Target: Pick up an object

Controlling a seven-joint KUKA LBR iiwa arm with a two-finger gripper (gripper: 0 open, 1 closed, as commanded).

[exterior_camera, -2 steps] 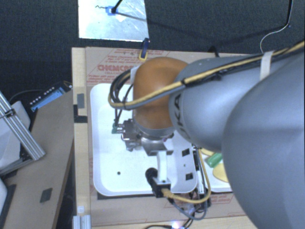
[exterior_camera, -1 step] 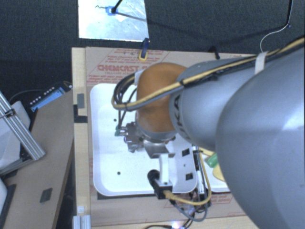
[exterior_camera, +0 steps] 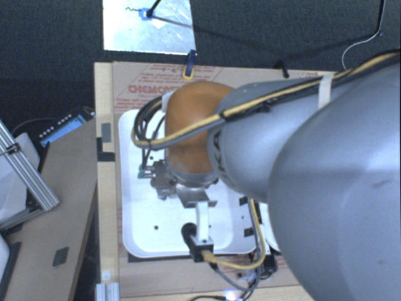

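- While the grey arm (exterior_camera: 313, 168) reaches in from 3 o'clock and covers most of the view, its orange band (exterior_camera: 191, 127) sits over the middle of the white bin (exterior_camera: 135, 231).
- Below that band hangs the pincer (exterior_camera: 164, 182), low over the bin, toward 12 o'clock of the bin's bare floor.
- It is seen from above and behind the wrist, so I cannot tell whether the pincer is spread, pressed together or pinching anything.
- Task's thing: which one is meant is unclear, and the candidates are all tiny and dark against the white floor.
- One dark speck (exterior_camera: 155, 226) lies at 7 o'clock of the pincer, well apart from it, on bare floor near the bin's 6 o'clock rim. It looks round, but it is too small to tell a loose thing from a mark.
- One dark piece (exterior_camera: 243, 200) lies at 4 o'clock of the pincer, by the bin's 3 o'clock side. It is blocky with a pale fleck.
- The second dark piece (exterior_camera: 248, 232) lies just toward 6 o'clock of the first and looks much the same; its shape is unclear.
- Under the bin is a brown cardboard sheet (exterior_camera: 144, 83) with red print, lying on the table (exterior_camera: 62, 187).
- At the cardboard's 12 o'clock edge sits a blue-and-yellow clip (exterior_camera: 188, 64).
- At 11 o'clock of the view lies a shiny foil sheet (exterior_camera: 148, 16).
- At 9 o'clock a metal rail (exterior_camera: 25, 174) lies slanted across the table.
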